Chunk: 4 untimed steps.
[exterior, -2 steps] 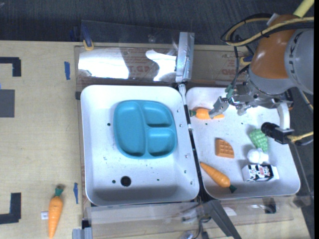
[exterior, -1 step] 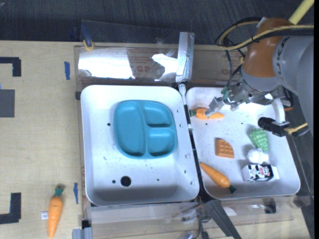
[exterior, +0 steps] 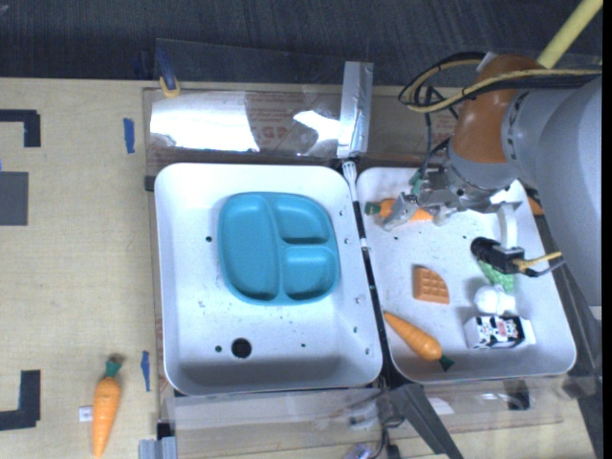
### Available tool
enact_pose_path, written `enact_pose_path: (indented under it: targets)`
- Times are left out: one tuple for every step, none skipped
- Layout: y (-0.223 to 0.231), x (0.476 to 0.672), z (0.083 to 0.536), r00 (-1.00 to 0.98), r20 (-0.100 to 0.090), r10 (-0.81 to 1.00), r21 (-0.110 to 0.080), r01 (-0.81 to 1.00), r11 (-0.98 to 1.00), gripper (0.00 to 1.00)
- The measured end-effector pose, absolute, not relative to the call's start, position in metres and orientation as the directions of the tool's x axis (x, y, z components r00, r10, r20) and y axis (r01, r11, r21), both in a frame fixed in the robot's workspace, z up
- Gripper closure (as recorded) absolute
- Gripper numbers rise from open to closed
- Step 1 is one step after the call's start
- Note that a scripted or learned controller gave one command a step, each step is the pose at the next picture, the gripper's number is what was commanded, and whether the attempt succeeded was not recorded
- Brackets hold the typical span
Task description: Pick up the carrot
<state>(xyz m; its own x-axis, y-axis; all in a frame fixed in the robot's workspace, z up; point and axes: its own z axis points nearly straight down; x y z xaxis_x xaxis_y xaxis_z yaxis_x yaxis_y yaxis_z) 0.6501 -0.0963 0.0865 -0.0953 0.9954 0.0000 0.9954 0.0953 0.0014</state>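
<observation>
Right now the end effector sits low at the back-left corner of the right bin, over a small orange item w/ a green tip; can't tell how far the fingers are spread or whether anything is held. A carrot lies slanted near the front-left of the same bin, green end toward the front, well apart from the end effector. Also in that bin: waffle-like orange square mid-bin, black-and-white carton and a white-and-green piece on the right side. Left bin holds a blue divided plate. Another carrot lies on the worktop, outside the bins, front-left.
</observation>
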Motion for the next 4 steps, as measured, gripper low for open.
enact_pose_path:
  targets:
    - [-0.099,0.668,0.130,-0.423,-0.005,0.906,0.006,0.906,0.423,0.00]
    - [-0.098,0.656,0.085,-0.310,0.000,0.951,0.001,0.951,0.310,0.00]
    - [-0.105,0.604,0.087,-0.129,0.000,0.992,0.002,0.992,0.129,0.00]
    - [-0.100,0.564,0.087,-0.008,0.001,1.000,0.004,1.000,0.008,0.00]
